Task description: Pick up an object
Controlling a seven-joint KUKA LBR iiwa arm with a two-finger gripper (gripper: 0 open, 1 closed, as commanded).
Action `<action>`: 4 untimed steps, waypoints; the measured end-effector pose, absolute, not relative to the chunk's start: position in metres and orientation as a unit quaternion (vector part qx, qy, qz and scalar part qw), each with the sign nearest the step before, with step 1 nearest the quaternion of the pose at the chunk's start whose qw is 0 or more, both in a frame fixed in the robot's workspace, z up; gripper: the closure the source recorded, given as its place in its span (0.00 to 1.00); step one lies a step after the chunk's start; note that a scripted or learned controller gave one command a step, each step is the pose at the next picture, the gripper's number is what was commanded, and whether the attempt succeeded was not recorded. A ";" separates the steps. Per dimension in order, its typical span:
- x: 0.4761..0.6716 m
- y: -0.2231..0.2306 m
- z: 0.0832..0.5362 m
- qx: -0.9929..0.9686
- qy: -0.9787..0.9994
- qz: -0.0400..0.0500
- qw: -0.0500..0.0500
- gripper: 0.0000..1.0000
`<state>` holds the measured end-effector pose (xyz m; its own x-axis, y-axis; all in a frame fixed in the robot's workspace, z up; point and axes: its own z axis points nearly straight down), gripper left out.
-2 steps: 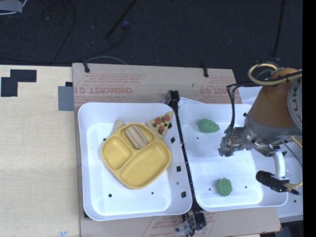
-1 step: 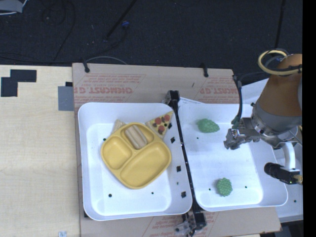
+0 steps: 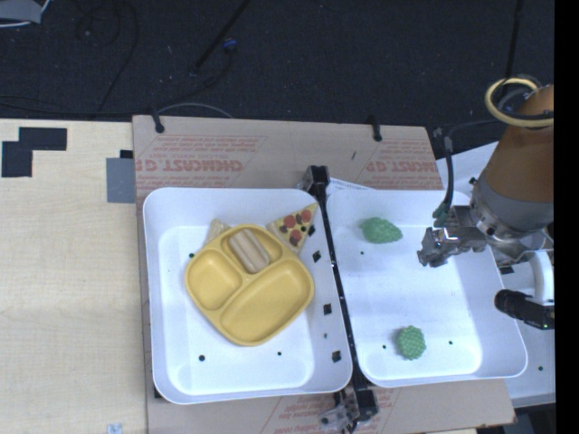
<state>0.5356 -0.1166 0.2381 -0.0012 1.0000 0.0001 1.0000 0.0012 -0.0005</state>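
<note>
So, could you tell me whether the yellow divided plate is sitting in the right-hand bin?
No, the yellow divided plate lies in the left bin, while the right bin holds two green items.

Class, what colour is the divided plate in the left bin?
Yellow: the divided plate, seen in the camera view.

Right bin (image 3: 470, 351) floor seemingly mostly open.

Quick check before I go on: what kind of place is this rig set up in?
Probably a robotics lab test bench: two white bins on cardboard sheeting, loose cables on dark floor, and toy food like the yellow divided plate as grasp objects.
</note>
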 end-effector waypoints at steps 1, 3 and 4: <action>0.522 -0.066 0.233 -0.706 -0.708 0.001 0.003 1.00; 0.528 0.035 0.231 -0.706 -0.708 0.001 0.002 1.00; 0.517 0.084 0.220 -0.705 -0.709 0.002 0.002 1.00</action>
